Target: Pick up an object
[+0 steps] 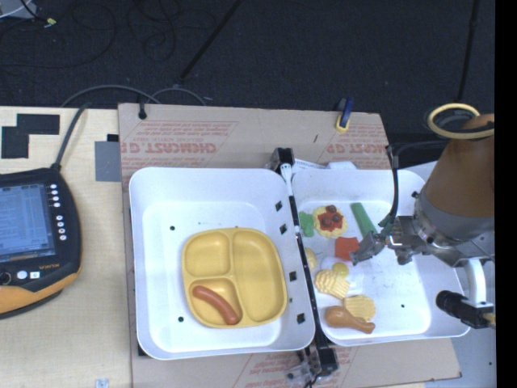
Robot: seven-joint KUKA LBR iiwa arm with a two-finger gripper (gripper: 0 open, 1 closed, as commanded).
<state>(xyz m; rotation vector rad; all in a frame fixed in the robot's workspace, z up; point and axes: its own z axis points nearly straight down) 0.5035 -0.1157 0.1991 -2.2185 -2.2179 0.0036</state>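
My pincer (pixel 365 250) hangs low over the middle of the right bin (pixel 420 322), its tip beside the red block (pixel 346 248); whether it is wide or narrow I cannot tell. I judge this the approach: next I must settle over the block and close. Toys crowd the bin's left edge; its right half offers room.

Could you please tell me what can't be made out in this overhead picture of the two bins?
- Pincer: too small and dark in the camera view to tell how its tips stand, or whether they touch the red block.
- Right bin: its right wall is hidden behind the arm.
- Small pale piece beside the divider: partly cut off by the bin rims, so its shape is unclear.
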